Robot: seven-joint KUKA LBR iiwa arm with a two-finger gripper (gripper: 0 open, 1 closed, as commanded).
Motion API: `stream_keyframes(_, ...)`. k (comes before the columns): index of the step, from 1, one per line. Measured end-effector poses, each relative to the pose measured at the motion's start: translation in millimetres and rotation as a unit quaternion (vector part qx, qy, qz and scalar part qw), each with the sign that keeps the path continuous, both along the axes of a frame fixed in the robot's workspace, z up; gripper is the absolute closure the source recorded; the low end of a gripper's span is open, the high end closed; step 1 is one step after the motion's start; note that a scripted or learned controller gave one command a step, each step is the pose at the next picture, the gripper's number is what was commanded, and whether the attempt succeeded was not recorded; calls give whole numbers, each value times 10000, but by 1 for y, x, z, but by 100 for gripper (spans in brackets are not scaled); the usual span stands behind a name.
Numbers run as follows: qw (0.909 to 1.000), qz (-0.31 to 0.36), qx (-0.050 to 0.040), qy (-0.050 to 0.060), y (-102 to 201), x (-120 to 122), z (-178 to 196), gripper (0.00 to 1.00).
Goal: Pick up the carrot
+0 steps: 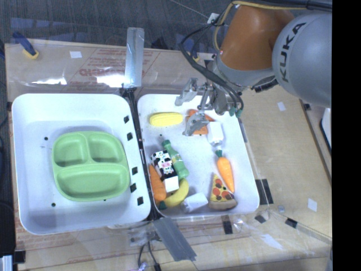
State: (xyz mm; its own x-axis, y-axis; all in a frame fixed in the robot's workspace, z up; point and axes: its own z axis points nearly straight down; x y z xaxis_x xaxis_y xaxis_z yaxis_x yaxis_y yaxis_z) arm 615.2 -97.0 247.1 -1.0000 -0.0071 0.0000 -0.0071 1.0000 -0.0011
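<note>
Toward the right bin's right wall lies the small orange plastic carrot with a green top (225, 173), just above a toy pizza slice (221, 191). Farther back hovers the metal hand (198, 113), fingers spread, holding nothing; it likely needs to move forward. "KUKA" marks the grey arm (299, 44).

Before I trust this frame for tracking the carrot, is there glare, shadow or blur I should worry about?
In the camera view, glare streaks the clear plastic sheet behind the bins; the carrot is evenly lit and sharp enough to outline; the gripper looks slightly soft and casts little shadow on the right bin; the green tray shows mild sheen.
</note>
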Motion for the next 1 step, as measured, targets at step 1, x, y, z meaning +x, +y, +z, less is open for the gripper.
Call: stream_keyframes(1,9997,224,-6,3,-67,-45,-25,0)
